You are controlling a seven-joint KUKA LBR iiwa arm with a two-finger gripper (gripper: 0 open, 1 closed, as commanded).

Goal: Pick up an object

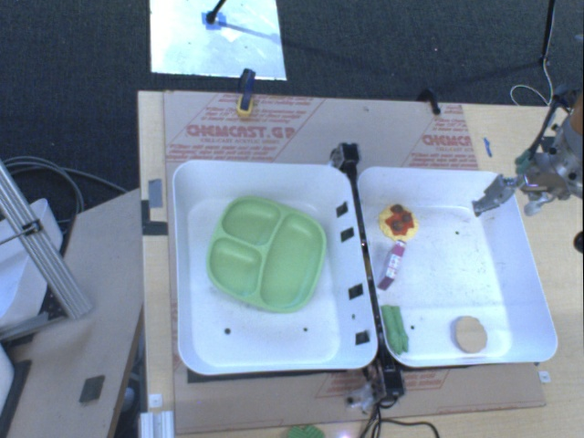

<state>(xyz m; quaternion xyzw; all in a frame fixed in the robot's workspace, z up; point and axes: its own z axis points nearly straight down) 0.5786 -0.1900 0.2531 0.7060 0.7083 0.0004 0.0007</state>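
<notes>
Two white bins sit side by side on the tabletop [301, 121], which is covered by a brown sheet with red lettering. The left bin [196, 336] holds a light green tray [267, 254] with three compartments, lying flat and turned at a slight angle. The right bin [511, 272] holds four small things. Near its upper left corner lies a toy pizza [399, 221], a yellow, roughly round piece with red and dark spots on top. Just below it, close but seemingly not touching, is a tube [392, 265], slim, pale with a pink-purple band and a darker lower end, tilted so its top leans right. Farther down, against the bin's left wall, lies a green block [394, 328], long and narrow. To its right, near the bin's front edge, rests a tan disc [471, 334], flat and round, well apart from the others. The hand [490, 197] reaches in from the right over the upper right part of the right bin, near its rim, with grey fingers pointing left and down. Nothing shows between them, and how far apart they stand cannot be told from this slant. It is well apart from all four things, the pizza being nearest.
</notes>
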